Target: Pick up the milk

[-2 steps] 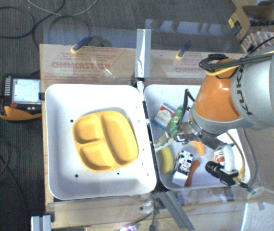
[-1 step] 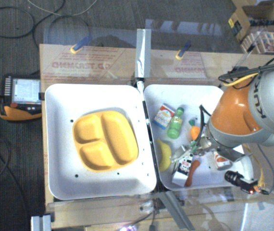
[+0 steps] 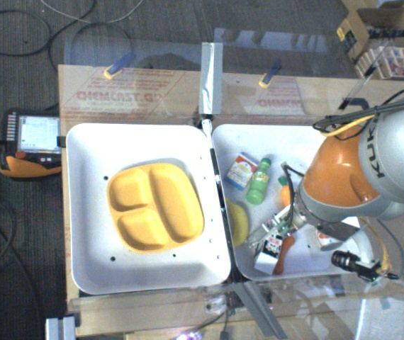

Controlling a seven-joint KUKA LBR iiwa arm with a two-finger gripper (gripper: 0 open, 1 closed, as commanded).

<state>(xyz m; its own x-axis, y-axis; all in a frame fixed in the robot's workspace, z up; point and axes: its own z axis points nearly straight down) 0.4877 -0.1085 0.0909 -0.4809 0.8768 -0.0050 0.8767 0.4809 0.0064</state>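
Note:
A small milk carton [image 3: 241, 170], white with red and blue print, lies near the upper left of the right bin [image 3: 308, 137]. A green bottle [image 3: 259, 181] lies right beside it. My gripper [image 3: 276, 231] is low in the front middle of that bin, below and to the right of the carton and well apart from it. It hangs over a small white and red box [image 3: 268, 255] and a long orange-red piece [image 3: 284, 254]. The orange band of the arm [image 3: 337, 176] hides the bin's right part.
A yellow rounded item [image 3: 238, 222] lies by the right bin's left wall. A small orange item [image 3: 285, 183] sits near the arm. The left bin [image 3: 88, 261] holds a yellow sectioned plate [image 3: 156, 205]. A pendant [image 3: 28, 144] lies off the bench's left.

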